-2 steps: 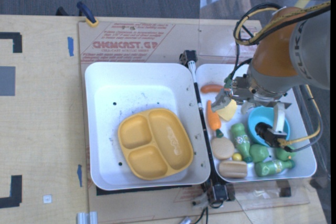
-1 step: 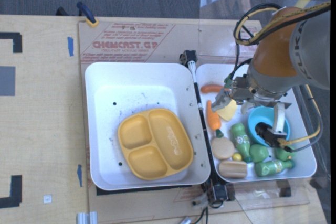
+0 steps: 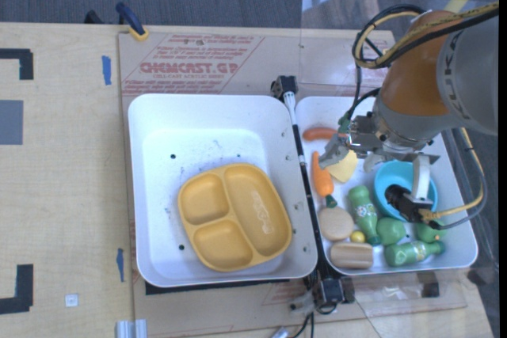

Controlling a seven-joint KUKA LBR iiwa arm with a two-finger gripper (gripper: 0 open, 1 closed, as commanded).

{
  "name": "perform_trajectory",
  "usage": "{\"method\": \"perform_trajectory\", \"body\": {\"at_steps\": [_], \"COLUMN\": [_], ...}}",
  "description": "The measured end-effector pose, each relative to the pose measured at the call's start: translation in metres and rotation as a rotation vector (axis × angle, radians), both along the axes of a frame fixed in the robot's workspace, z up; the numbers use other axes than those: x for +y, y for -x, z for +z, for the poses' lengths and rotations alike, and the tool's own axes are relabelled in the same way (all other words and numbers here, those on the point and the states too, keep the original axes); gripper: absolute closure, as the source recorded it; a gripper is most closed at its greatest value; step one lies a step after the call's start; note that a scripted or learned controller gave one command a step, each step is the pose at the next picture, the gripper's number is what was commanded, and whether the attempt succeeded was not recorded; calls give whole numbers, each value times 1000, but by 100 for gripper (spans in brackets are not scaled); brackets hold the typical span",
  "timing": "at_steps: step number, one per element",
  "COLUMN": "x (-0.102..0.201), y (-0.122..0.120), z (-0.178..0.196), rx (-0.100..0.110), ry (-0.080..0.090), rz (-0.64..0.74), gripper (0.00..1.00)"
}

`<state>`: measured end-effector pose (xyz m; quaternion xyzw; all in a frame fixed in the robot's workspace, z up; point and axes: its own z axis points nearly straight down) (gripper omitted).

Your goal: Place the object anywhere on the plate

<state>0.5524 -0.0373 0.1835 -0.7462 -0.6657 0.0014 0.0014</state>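
Note:
The yellow three-compartment plate [image 3: 233,215] lies in the left white bin [image 3: 150,131], with nothing on it. My gripper [image 3: 351,157] hangs low over the upper left part of the right bin [image 3: 463,249], open, its fingers on either side of a pale yellow wedge [image 3: 344,169]. The wedge rests on the bin floor beside an orange carrot [image 3: 322,180]. The grey arm with its orange band [image 3: 416,83] covers the bin's upper right part.
Several toy foods crowd the right bin: an orange sausage [image 3: 319,134], a blue cup [image 3: 394,190], a green bottle [image 3: 363,206], a green pepper [image 3: 390,231], a tan round piece [image 3: 336,223], a bread roll [image 3: 352,255]. A black divider [image 3: 299,154] separates the bins.

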Motion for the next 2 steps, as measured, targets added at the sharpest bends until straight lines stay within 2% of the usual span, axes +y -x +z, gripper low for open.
{"method": "perform_trajectory", "body": {"at_steps": [2], "x": [0], "y": [0], "z": [0], "rx": [0], "ry": [0], "rz": [0], "gripper": [0]}}
